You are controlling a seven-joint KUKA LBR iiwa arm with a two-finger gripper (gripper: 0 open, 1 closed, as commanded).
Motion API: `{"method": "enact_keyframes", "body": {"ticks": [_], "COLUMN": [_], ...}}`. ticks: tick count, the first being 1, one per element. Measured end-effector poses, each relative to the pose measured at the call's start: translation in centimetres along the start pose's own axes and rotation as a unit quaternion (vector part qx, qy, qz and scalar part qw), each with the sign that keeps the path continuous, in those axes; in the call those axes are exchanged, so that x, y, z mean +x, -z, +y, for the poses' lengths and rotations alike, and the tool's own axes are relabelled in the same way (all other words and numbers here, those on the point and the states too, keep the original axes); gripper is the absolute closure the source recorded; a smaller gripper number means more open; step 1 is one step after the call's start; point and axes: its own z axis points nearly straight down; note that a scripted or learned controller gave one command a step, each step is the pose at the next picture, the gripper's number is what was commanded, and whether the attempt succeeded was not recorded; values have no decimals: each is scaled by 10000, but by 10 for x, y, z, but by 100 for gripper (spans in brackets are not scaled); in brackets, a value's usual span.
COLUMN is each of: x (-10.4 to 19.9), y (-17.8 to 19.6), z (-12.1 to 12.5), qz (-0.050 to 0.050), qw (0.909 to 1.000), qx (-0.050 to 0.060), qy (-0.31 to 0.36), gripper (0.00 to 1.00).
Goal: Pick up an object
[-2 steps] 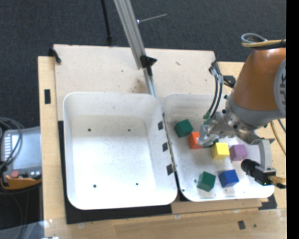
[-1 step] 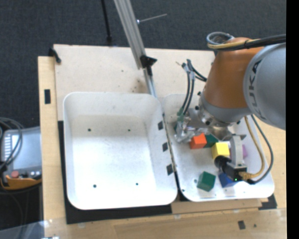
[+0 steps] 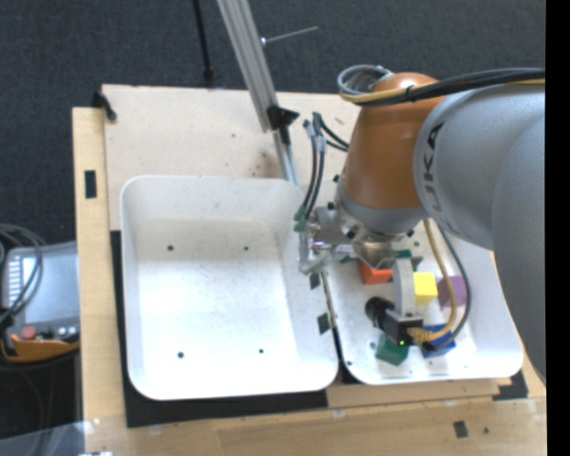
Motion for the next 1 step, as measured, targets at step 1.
{"method": "enact_keyframes", "body": {"ticks": [1], "x": [45], "y": [-8], "z": [9], "qz": [-4], "qw": [10000], "qx": [-21], "qy": [1], "gripper": [100]}}
